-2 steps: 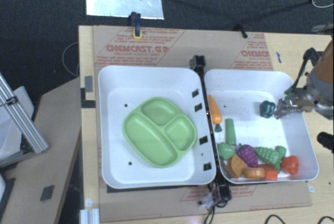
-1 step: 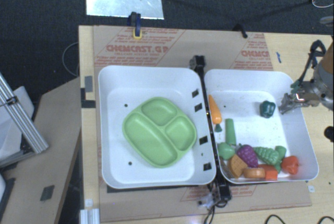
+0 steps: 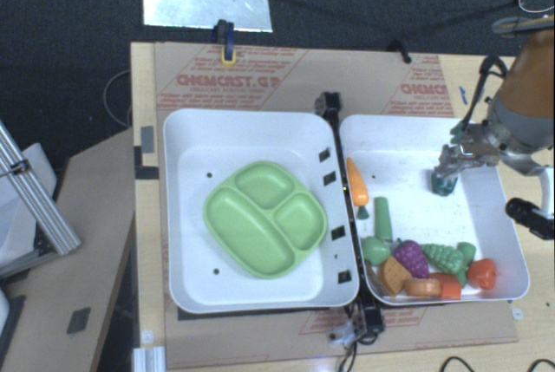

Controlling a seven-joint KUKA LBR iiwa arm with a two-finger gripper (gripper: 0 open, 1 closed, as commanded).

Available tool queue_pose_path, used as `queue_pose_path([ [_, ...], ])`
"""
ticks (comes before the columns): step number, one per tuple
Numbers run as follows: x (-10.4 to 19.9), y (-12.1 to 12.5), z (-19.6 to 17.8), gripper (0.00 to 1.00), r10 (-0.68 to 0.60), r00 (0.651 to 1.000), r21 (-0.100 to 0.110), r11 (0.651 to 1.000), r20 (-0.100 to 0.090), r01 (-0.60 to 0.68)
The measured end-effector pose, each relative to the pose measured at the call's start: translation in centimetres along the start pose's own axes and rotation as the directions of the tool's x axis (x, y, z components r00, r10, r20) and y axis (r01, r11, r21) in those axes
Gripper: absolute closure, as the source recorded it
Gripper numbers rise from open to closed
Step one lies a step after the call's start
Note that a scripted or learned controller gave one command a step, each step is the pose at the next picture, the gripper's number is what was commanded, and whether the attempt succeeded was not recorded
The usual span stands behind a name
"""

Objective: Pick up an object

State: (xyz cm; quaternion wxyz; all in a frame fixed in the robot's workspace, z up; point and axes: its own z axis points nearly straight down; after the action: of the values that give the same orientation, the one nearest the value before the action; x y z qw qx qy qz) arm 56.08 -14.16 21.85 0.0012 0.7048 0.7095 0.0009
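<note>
My gripper [image 3: 445,178] hangs low over the upper right part of the right bin [image 3: 408,132], above the bin's white floor. A small dark teal shape sits at its tip; I cannot tell whether that is part of the gripper or an object. Toy foods lie in this bin. An orange carrot [image 3: 356,181] rests against the left wall, with a green cucumber [image 3: 381,218] just below it. Along the front wall are a green pepper [image 3: 375,251], purple grapes [image 3: 411,257], a bumpy green piece [image 3: 447,257], a red tomato [image 3: 482,273] and orange-brown pieces [image 3: 408,281].
The left bin [image 3: 191,136] holds a light green divided plate [image 3: 264,218]. A black divider with clips [image 3: 334,179] runs between the bins. The arm's grey and orange wrist [image 3: 525,101] overhangs the right bin's right side.
</note>
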Motion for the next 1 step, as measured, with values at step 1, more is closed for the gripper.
queue_pose_path([
  [1, 5.87, 1.34, -1.03, 1.0, -0.005, 1.0, 0.0, 1.0, -0.002, 0.005],
])
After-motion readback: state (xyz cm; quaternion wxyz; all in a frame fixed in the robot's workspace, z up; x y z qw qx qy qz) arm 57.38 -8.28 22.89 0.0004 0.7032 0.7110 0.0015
